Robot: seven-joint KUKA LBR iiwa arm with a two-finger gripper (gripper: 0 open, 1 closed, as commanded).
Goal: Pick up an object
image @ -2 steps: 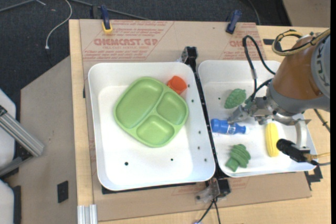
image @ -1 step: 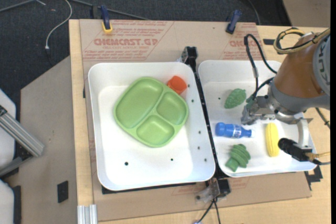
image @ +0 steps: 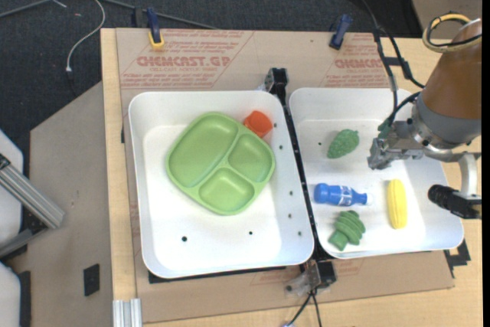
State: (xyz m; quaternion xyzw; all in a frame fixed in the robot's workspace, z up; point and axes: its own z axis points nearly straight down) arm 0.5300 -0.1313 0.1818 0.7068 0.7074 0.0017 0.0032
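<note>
One fixed overhead camera, slanted down over both white bins (image: 145,165), arm (image: 455,88) entering from the right.

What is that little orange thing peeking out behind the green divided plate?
A small orange object sits at the far edge of the green three-compartment plastic plate in the left white bin. The plate's rim hides its lower part, so its shape stays unclear.

The green tray (image: 220,161) hides part of the orange object (image: 259,122).

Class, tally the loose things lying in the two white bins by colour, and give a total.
Green: 3 (plate, round toy, leafy toy)
Orange: 1 (ball)
Blue: 1 (bottle)
Yellow: 1 (corn)
Total: 6
</note>
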